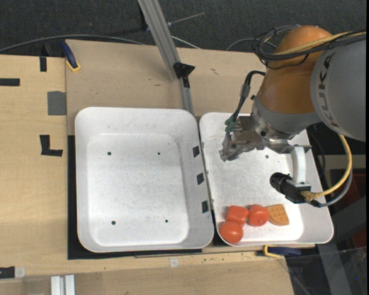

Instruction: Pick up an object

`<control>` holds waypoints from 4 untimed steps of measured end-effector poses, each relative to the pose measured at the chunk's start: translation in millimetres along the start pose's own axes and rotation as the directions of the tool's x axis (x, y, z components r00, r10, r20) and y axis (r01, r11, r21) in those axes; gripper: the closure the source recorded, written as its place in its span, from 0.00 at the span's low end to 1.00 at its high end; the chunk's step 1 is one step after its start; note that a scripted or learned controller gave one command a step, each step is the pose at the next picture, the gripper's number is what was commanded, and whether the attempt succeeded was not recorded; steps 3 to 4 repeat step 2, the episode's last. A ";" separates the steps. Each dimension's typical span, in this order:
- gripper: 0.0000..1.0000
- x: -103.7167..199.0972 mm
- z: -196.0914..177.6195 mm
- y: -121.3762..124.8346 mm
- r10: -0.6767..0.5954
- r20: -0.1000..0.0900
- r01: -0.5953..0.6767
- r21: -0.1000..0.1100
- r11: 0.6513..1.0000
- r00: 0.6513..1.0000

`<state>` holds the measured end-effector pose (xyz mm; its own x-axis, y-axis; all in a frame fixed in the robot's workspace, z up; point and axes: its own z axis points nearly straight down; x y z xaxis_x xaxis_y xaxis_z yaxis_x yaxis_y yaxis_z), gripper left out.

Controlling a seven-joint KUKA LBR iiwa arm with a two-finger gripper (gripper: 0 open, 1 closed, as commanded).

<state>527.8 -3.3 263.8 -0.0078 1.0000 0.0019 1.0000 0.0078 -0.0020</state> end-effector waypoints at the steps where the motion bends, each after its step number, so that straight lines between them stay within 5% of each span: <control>1: 1.00 48.4 0.0 5.9 0.001 0.001 -0.001 0.000 1.000 1.000; 2: 1.00 104.7 1.6 9.0 0.000 0.001 0.000 0.000 1.000 1.000; 4: 1.00 104.7 1.6 9.0 0.000 0.001 0.000 0.000 1.000 1.000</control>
